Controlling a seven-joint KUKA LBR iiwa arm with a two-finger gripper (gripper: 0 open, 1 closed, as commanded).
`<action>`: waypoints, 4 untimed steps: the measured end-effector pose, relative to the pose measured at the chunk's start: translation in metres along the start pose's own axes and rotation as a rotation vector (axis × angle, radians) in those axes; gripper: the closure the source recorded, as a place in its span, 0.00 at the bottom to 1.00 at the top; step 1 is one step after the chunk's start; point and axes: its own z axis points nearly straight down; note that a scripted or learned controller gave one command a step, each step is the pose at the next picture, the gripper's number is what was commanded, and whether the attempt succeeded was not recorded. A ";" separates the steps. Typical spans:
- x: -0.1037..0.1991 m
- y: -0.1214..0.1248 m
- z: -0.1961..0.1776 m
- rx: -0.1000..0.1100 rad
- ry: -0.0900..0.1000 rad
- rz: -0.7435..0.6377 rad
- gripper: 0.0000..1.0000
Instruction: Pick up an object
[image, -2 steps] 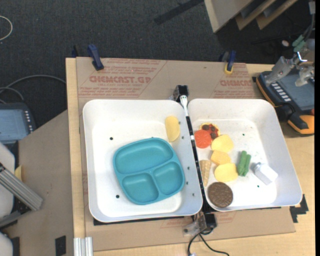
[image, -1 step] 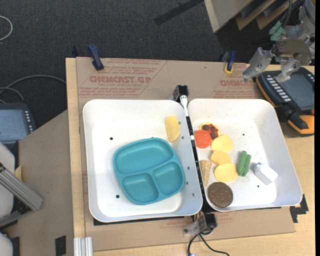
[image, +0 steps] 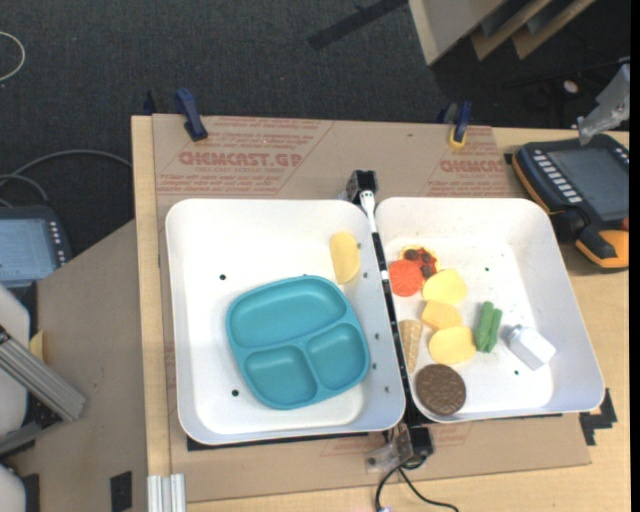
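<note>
The right bin (image: 520, 232) holds a cluster of toy food along its left side: an orange-red piece (image: 406, 278) with dark berries (image: 424, 261) behind it, three yellow lumps (image: 445, 288) (image: 440, 315) (image: 452, 345), a tan cone (image: 412, 342) and a round brown cookie (image: 441, 389). A green stick (image: 488, 327) and a white-grey block (image: 529, 346) lie just right of them. In the left bin (image: 200, 250), a teal divided plate (image: 297, 340) lies flat, with a pale yellow piece (image: 345, 257) at its far right corner.
Both bins rest on a cardboard sheet (image: 300, 150) held by blue clamps (image: 190, 113) (image: 459, 126). A black control pendant (image: 577, 182) lies at the right edge, beyond the right bin. A black clip (image: 362, 185) joins the bins at the back.
</note>
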 end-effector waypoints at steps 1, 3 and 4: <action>0.061 -0.065 0.004 0.013 0.005 -0.009 0.00; -0.007 -0.063 0.079 0.015 0.003 0.001 1.00; 0.080 -0.064 0.187 0.022 0.006 -0.011 1.00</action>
